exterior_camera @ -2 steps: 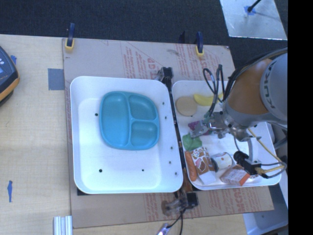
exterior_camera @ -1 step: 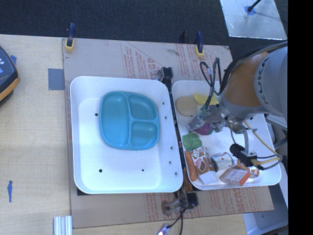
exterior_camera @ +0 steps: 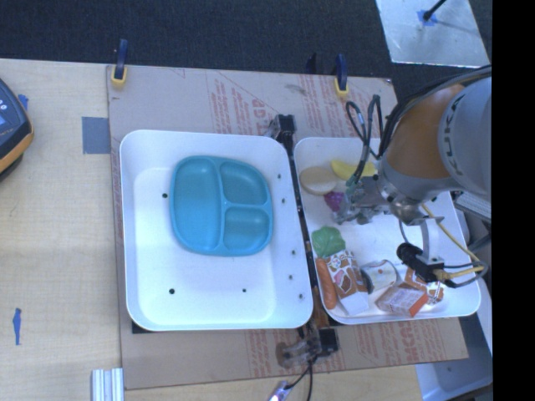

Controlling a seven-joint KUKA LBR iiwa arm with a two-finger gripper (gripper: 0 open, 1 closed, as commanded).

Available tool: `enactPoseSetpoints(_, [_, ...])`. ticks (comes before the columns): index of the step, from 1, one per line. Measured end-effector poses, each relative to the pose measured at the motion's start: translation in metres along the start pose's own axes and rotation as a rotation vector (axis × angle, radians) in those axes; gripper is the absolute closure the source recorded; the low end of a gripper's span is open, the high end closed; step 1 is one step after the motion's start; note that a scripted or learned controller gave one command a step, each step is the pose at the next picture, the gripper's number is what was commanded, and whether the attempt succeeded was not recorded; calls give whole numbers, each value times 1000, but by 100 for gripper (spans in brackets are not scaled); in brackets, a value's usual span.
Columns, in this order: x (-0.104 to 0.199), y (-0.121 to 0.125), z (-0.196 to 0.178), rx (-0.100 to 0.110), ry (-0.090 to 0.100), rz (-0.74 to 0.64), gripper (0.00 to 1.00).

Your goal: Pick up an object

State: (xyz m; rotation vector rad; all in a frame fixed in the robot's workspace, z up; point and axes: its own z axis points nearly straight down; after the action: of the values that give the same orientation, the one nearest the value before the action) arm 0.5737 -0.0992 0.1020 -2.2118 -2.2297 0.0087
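The right bin (exterior_camera: pixel 468 306) holds several small objects: a tan round piece (exterior_camera: pixel 317 179), a yellow piece (exterior_camera: pixel 345 170), a purple piece (exterior_camera: pixel 335 200), a green lumpy item (exterior_camera: pixel 328 241), an orange carrot (exterior_camera: pixel 327 283), a brown and white packet (exterior_camera: pixel 344 272) and an orange packet (exterior_camera: pixel 409 297). My gripper (exterior_camera: pixel 358 205) hangs low over the upper middle of this bin, right beside the purple piece and just below the yellow one. The arm's grey body and orange band (exterior_camera: pixel 418 144) cover the bin's upper right.
The left bin (exterior_camera: pixel 142 257) bears a blue divided plate (exterior_camera: pixel 222 205). Black cables (exterior_camera: pixel 430 261) loop from the wrist over the right bin. Blue clamps (exterior_camera: pixel 120 61) pin the cardboard at the back. A dark device (exterior_camera: pixel 12 128) sits at the far left edge.
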Motion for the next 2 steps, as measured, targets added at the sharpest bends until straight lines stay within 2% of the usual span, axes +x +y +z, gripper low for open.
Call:
enactPoseSetpoints(1, [-1,83,-4,-3,3,5,100])
enactPoseSetpoints(2, [59,83,-92,-3,4,2,100])
